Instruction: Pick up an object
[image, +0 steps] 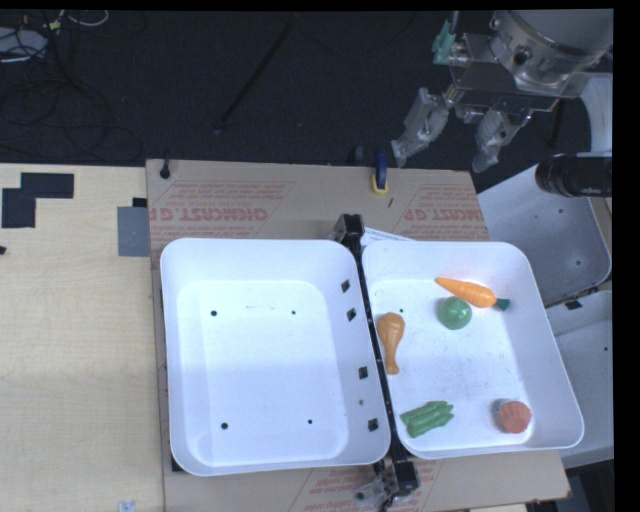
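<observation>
While the gripper hangs spread and holding nothing above the bench's far edge, every toy lies below it in the right bin.

Largest is the pale wooden bench, carrying a brown cardboard sheet printed with red lettering; beyond it the room is dark floor strewn with black cables. On the cardboard sit the left bin, down and left of the gripper, and the right bin directly beneath it, clipped together along their shared edge. Inside the right bin, nearest the gripper, an orange carrot lies just beside a green ball; a tan drumstick rests by the shared edge; farthest from the gripper are a green pea pod and a round orange-red piece.
</observation>
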